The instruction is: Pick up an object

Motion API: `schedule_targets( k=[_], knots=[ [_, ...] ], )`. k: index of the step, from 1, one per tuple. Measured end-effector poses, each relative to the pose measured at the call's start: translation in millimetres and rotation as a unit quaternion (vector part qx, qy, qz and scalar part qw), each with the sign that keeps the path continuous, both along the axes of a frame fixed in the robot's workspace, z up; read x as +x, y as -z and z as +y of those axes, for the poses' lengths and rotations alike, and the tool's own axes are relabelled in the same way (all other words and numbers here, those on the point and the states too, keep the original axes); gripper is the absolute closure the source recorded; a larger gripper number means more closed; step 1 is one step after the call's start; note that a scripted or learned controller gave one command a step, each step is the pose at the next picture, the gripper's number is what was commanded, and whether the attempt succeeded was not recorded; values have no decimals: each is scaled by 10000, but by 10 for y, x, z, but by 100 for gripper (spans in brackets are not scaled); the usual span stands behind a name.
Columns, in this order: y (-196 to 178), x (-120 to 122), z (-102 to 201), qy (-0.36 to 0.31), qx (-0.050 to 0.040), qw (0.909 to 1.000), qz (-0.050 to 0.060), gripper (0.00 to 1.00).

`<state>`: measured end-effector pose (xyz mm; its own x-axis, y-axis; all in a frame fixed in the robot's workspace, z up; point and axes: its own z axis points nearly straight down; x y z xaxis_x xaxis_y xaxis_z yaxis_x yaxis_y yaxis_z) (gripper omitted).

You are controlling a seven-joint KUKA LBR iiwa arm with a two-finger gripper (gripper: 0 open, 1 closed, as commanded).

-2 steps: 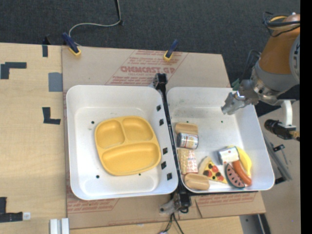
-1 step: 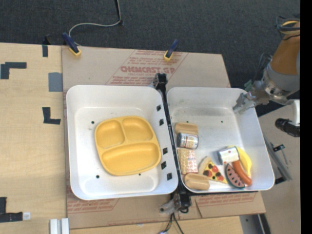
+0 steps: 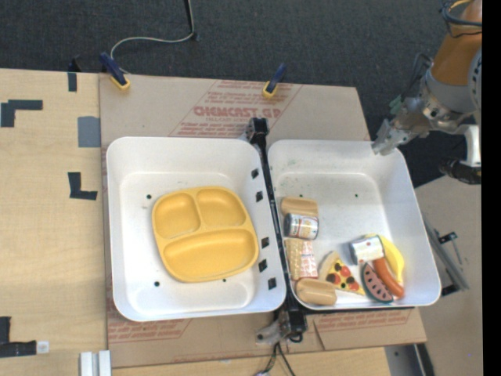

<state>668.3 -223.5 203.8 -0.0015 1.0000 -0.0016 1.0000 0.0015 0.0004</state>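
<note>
I'm sitting at the approach step — the gripper (image 3: 389, 138) is hovering over the far right corner of the right bin (image 3: 391, 180), carrying nothing; whether it is spread or pressed together I cannot tell from here. The objects are crowding the bin's near half: a shiny metal can (image 3: 300, 226) lying on its side by the left wall, a tan cylinder (image 3: 299, 207) just beyond it, a flat wafer (image 3: 300, 258), a smooth bun (image 3: 316, 291), a pizza wedge (image 3: 342, 273), a watermelon slice (image 3: 377, 285), a curved banana (image 3: 393, 257). I'm judging the next move calls for travelling toward the near edge and descending over one piece — the can looks slippery. The left bin (image 3: 129, 210) is holding a yellow tray (image 3: 205, 232), moulded in three compartments.
</note>
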Motion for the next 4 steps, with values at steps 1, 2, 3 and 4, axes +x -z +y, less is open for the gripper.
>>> schedule_targets(
  k=[1, 2, 3, 4],
  knots=[
    [185, -1, 2, -1, -2, 10000, 11, 100],
    [79, 4, 1, -2, -7, 10000, 0, 100],
    [54, 4, 2, -2, -6, 10000, 2, 100],
    [34, 4, 2, -1, -7, 10000, 1, 100]
  ],
)
